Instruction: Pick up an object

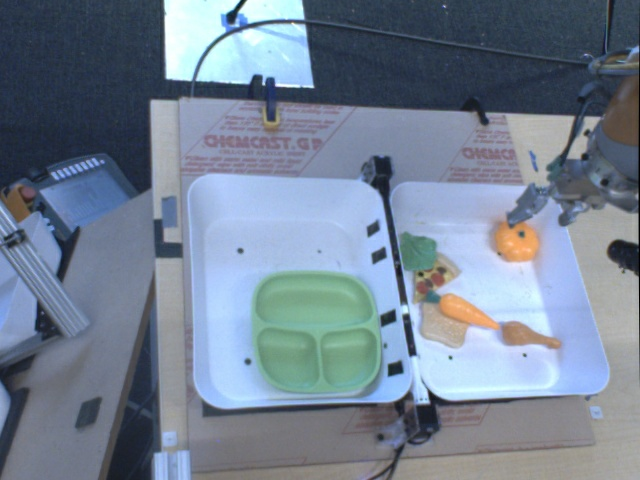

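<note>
right white bin [575, 353], orange pumpkin [516, 241] just below gripper [545, 206], grip state unclear

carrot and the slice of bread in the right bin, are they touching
Touching. The camera view shows the carrot lying across the upper edge of the bread slice, overlapping it with no gap between them.

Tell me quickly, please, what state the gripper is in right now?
Gripper: fingers spread open, holding nothing, poised just above the orange pumpkin toy in the right bin.
</note>
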`<state>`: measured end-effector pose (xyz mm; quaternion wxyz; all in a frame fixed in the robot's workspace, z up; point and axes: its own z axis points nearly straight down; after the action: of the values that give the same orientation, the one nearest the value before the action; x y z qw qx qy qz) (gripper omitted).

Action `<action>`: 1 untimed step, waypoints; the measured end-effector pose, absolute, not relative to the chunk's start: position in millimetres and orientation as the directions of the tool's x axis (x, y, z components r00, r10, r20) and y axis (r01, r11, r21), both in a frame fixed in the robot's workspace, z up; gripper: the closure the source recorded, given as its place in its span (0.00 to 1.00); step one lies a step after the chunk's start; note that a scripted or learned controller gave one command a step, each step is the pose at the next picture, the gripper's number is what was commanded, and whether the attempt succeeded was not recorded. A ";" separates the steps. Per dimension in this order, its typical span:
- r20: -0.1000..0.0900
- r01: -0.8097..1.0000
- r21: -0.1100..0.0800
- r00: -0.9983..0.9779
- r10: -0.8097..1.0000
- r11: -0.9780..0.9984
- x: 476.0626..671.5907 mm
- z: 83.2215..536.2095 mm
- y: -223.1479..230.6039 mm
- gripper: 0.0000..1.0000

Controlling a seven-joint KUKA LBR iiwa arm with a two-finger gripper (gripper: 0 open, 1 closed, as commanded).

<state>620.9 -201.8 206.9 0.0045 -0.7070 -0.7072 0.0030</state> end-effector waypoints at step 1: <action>-0.001 1.000 0.002 -0.003 1.000 0.003 623.9 215.0 -201.2 0.00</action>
<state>623.9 -201.2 215.0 -0.0008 -0.7059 -0.7083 -0.0004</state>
